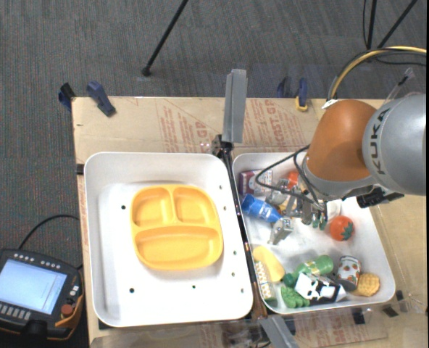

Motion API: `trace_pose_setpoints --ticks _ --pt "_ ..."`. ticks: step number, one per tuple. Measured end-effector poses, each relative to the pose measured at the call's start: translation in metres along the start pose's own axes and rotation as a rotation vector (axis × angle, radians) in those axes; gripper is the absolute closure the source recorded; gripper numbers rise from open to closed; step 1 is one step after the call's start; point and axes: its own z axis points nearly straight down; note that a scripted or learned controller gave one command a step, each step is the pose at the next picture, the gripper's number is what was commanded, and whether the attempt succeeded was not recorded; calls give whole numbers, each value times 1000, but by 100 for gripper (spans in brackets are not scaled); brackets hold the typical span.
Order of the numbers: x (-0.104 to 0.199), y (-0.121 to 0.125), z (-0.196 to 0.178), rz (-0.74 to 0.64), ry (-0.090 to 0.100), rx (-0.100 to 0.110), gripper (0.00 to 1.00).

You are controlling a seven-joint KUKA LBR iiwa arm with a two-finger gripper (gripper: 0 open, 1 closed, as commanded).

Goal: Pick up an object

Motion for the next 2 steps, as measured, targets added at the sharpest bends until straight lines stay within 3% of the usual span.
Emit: trace_pose_setpoints --ticks 1,2 --pt "78 -86 0 130 0 3 0" --pt "114 -18 0 222 -5 6 0"
